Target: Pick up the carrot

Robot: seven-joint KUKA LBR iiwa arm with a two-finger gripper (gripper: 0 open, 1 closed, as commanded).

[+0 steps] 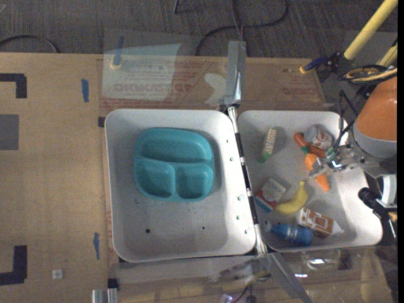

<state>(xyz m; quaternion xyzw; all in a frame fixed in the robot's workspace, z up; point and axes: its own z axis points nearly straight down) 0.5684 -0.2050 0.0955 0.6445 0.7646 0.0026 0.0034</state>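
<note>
The carrot is a small orange piece in the right bin, towards its right side. Part of it is covered by my gripper, which is low over the bin right on top of it, so orange shows above and below the metal tip. The grey arm with its orange band comes in from the right edge. The slanted view does not let me see whether the carrot is between the gripper's tips.
Around the carrot lie a banana, a small red and white box, a brown carton, a blue bottle, a can and a pale packet. A teal divided plate sits in the left bin.
</note>
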